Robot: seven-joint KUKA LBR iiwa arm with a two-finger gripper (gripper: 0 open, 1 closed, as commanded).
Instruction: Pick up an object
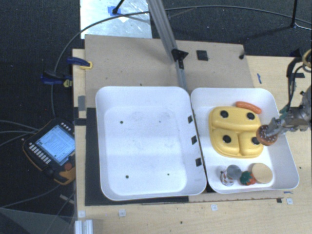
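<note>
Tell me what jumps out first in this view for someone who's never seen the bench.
The big yellow tray with black dots in the right bin draws the eye first, with an orange sausage-shaped piece at its far edge. The tool sits at the tray's right edge beside a brown ring-shaped thing. A few small objects cluster at the bin's near side.

Brown bench [146, 62] — two white bins [144, 140] [282, 155] side by side, touching.

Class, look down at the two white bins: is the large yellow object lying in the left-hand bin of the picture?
No. The yellow object lies in the right-hand bin, beside the small items along that bin's near edge.
</note>
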